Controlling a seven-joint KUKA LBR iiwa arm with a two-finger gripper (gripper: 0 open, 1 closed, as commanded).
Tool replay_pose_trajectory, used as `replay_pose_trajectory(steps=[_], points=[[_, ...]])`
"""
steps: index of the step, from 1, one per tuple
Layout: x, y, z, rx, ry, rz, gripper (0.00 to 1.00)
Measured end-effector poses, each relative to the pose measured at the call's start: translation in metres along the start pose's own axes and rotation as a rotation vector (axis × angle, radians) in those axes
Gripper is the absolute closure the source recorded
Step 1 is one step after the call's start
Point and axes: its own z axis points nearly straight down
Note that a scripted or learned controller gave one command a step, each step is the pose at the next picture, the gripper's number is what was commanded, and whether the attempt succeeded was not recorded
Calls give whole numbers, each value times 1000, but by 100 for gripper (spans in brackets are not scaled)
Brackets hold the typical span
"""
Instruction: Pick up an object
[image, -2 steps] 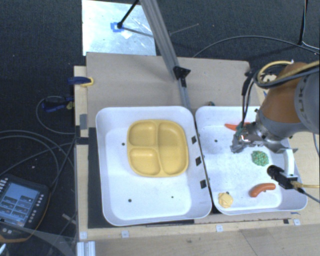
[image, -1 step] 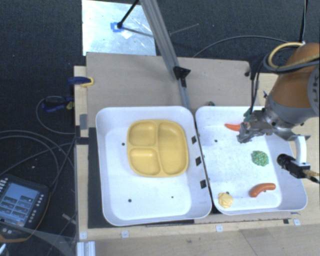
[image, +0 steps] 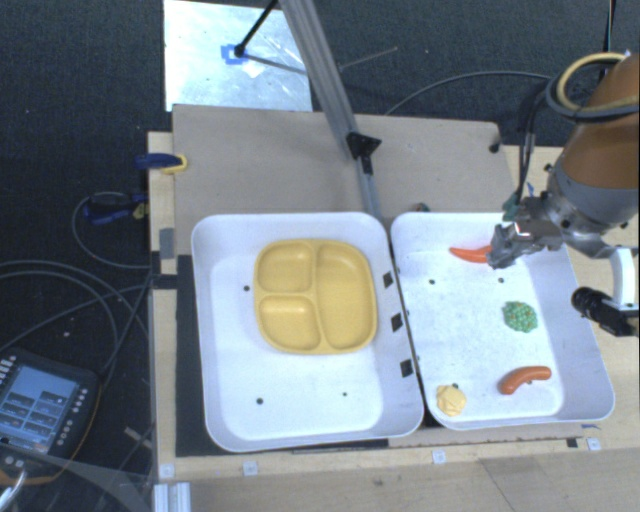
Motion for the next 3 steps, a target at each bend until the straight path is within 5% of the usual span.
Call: replay_pose_trajectory(steps=[1,3], points=[[0,1,-28,2,0,0,100],[103,40,-5,6,2,-4,100]])
